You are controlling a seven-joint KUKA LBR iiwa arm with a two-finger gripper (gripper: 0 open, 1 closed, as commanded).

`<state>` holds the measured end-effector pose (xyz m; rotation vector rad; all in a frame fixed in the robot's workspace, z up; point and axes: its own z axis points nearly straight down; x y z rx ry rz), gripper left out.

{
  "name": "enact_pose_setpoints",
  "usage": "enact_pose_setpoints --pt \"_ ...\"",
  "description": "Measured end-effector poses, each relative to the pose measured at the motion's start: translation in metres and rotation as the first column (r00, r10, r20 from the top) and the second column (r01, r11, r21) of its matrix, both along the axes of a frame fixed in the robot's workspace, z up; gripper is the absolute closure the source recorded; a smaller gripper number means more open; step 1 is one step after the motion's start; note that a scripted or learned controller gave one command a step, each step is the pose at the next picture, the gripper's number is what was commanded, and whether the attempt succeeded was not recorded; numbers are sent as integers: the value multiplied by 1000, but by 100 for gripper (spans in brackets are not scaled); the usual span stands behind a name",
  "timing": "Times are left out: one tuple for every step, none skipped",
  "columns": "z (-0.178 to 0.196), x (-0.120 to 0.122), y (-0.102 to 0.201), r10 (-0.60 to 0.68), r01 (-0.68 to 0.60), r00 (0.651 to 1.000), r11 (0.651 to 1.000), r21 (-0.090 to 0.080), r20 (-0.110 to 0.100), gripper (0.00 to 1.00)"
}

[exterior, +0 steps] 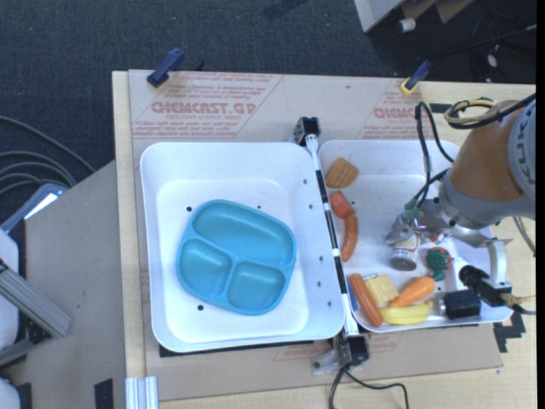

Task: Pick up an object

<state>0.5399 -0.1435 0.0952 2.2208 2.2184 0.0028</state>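
With the tool [409, 239] low in the right bin [383, 156], its grip state not discernible, one isolated item such as the carrot [412, 291] should be targeted squarely.

A robot lab or test bench; a plywood board [255, 100] stamped with lettering bears 2 white bins [162, 228], clamped at the corners. Loose cables [34, 156] trail over dark carpet [85, 24]; plastic toy food [400, 301] fills 1 bin.
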Motion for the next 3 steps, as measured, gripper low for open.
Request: enact_pose_setpoints --pt "122 -8 82 2 -2 1000 1000 1 -4 100" --pt "160 -53 122 2 -2 1000 1000 2 -7 100" --pt "154 -39 210 2 -2 1000 1000 1 -4 100"
